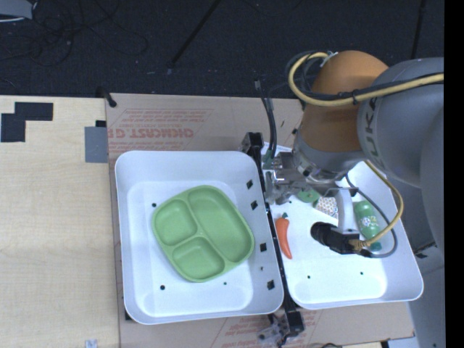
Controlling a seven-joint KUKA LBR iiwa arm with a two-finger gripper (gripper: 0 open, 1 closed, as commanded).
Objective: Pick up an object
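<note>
My gripper point(288, 185) hangs low over the back left part of the right bin point(362, 285), close to the wall between the two bins. Just in front of it an orange carrot with a green top point(283, 237) lies along the bin's left wall. A small green piece point(309, 195) peeks out beside the gripper's metal parts, and I cannot say whether it touches them. A speckled white item point(328, 206) lies to the right of that. A green bottle with a white cap point(367, 220) lies further right, partly under the arm.
The left bin point(138, 267) holds a light green divided plate point(201, 232) with three compartments. Both bins rest on a sheet of brown cardboard point(181, 125). The grey and orange arm point(348, 114) covers the right bin's back part.
</note>
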